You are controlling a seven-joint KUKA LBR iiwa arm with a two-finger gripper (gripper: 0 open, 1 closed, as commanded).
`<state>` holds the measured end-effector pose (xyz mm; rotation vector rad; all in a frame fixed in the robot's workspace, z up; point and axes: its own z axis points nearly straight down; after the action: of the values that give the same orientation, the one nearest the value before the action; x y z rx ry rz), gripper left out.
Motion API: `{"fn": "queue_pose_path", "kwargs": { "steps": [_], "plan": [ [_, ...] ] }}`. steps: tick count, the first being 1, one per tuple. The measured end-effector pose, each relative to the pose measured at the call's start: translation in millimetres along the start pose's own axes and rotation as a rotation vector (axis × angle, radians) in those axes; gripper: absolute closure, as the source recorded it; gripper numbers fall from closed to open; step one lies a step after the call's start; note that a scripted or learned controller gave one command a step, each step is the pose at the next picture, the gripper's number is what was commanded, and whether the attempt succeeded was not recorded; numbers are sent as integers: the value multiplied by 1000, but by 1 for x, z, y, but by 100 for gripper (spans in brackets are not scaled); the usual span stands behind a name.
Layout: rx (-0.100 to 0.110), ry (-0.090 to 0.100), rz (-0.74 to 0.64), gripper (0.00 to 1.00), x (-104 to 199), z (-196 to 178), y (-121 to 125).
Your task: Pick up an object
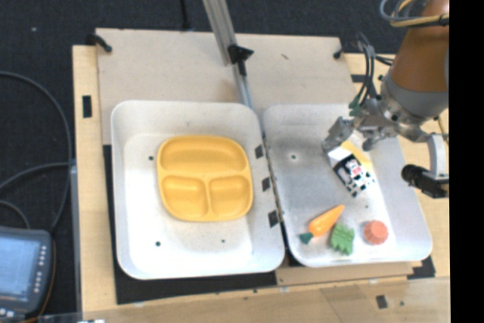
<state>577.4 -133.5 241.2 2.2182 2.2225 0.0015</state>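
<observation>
Box (352,171), white with black marks, lies slantwise in the right bin (302,238), the gripper (349,134) at its upper end, grip state not discernible, apparently positioned for pickup.

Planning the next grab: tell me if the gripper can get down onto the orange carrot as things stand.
Probably yes. The carrot lies bare on the right bin floor, nothing on top; the green toy sits close beside it. The gripper hangs further back, over the black-and-white block.
</observation>
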Motion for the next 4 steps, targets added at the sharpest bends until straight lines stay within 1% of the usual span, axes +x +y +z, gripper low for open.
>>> {"fn": "queue_pose_path", "kwargs": {
  "steps": [1,2,3,4],
  "plan": [
    [0,0,1,0,0,0,0],
    [5,-1,3,0,-3,42,-1],
    [7,-1,4,0,-7,105,-4],
    [-5,-2,4,0,-8,115,-1]
  ]
}}
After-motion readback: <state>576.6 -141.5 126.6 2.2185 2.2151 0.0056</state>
